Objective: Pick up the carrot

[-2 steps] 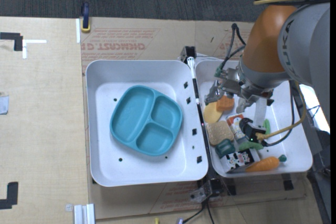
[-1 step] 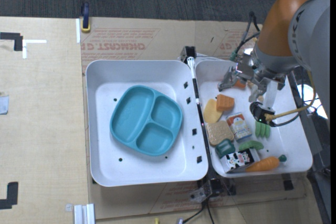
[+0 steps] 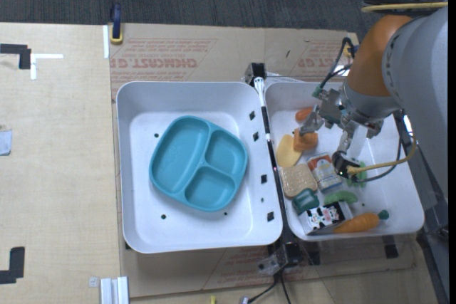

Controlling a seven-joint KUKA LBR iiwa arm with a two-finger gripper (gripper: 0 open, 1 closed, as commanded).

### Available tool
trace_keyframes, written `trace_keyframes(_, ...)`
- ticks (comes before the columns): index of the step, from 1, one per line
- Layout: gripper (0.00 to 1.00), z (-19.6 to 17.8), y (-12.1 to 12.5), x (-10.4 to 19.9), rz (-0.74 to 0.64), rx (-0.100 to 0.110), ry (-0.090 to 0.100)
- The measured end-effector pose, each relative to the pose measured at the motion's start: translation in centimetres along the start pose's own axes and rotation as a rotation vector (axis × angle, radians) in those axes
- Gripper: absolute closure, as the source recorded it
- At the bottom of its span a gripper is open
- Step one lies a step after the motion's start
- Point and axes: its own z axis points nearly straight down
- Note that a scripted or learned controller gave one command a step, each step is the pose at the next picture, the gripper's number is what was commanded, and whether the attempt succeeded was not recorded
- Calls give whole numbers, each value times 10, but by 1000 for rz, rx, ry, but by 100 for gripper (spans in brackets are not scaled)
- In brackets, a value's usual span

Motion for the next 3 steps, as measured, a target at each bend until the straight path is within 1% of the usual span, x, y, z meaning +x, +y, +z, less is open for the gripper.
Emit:
trace_keyframes(1, 0, 16, -2, -3, 143, -14, 13)
trace_keyframes(2, 0, 16, -12, -5, 156, -27, 12)
trace_keyframes(3, 0, 17, -8, -3, 277, -17, 14)
